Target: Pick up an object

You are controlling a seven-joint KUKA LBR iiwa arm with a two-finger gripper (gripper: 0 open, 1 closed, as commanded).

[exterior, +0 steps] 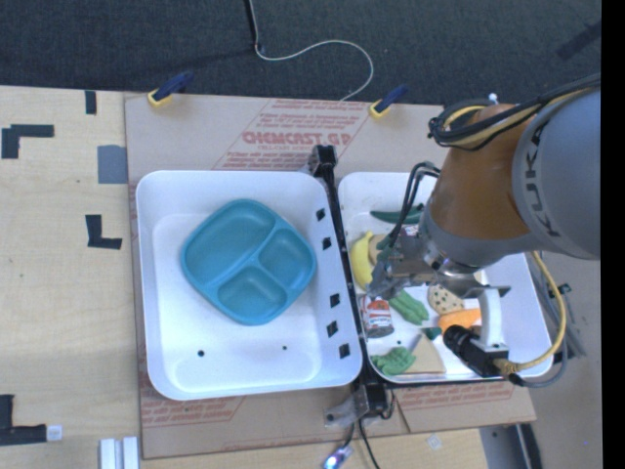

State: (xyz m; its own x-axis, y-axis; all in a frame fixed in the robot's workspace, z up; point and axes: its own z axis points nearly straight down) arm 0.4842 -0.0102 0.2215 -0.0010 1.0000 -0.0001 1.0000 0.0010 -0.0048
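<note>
- Currently the arm [508, 189] reaches in from the right over the right bin [532, 277], orange band above the wrist, and covers much of that bin's middle and upper part
- Gripper [388, 274] sits low over the left part of the right bin; whether its fingers are spread or pressed together cannot be told, and nothing is seen pinched between them
- Yellow banana-like item [362, 258] lies just left of the gripper, close to the divider between the two bins
- Small can with a red label [377, 317] lies just below the gripper, near the same divider
- Green item [409, 308] lies just below and right of the gripper; a second green item [394, 362] lies at the near edge of the right bin
- Round cookie-like piece [441, 296] and an orange piece [459, 318] lie right of the can, partly under the arm
- Left bin [156, 291] holds a blue divided plate [248, 260], lying flat, three compartments, well apart from the gripper
- Bare white floor shows around the plate, widest along the left bin's near side
- Right bin is crowded near the divider; objects lie near each other there
</note>
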